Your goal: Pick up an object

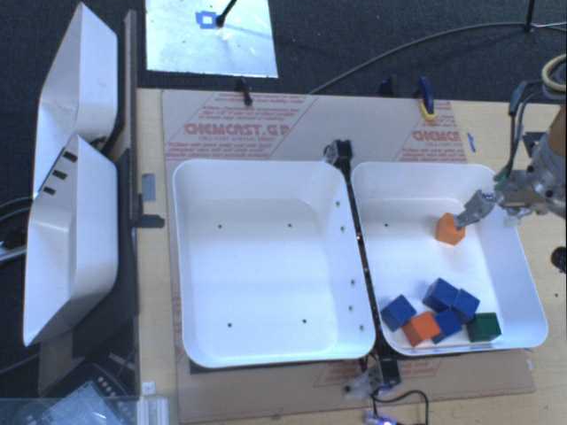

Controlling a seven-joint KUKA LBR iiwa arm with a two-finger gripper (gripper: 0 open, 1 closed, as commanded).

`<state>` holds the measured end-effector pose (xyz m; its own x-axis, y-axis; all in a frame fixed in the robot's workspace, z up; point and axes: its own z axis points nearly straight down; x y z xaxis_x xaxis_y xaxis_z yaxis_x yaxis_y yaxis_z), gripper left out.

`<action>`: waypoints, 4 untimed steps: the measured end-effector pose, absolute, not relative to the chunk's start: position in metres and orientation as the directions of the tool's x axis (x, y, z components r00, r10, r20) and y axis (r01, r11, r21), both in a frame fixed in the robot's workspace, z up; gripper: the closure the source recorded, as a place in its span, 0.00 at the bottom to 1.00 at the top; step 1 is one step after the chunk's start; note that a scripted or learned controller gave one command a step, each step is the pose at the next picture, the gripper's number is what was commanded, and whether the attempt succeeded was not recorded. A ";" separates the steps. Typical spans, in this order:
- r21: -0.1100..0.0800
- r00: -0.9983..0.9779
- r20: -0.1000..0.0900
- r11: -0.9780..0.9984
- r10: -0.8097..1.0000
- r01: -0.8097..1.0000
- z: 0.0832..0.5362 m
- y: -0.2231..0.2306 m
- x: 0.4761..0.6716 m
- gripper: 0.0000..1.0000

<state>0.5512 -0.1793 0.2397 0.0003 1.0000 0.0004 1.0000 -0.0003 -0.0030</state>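
- Orange cube [449, 229] sits in the right bin [390, 193], toward two o'clock.
- Gripper [469, 214] touches it; whether clenched, I cannot tell.
- Step: grasping; next, lift straight up.

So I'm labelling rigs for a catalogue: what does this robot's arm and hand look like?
A slim grey metal hand with pale, silvery finger parts sits on a bulkier grey wrist. An orange band shows above it at the frame edge, and a thin grey cable loops beside the wrist.

2 white bins [266, 180], 2 orange blocks [449, 229], 4 blue [398, 311], 1 green [484, 328].
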 end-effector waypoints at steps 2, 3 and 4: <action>-0.003 -0.001 0.001 0.001 1.000 1.000 0.188 -0.176 0.561 0.00; -0.004 0.000 0.001 0.000 1.000 1.000 0.126 -0.175 0.564 0.00; -0.003 0.000 0.001 0.000 1.000 1.000 0.085 -0.175 0.564 0.00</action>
<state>0.5635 -0.1751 0.0848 -0.0004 1.0000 0.0006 1.0000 0.0004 -0.0025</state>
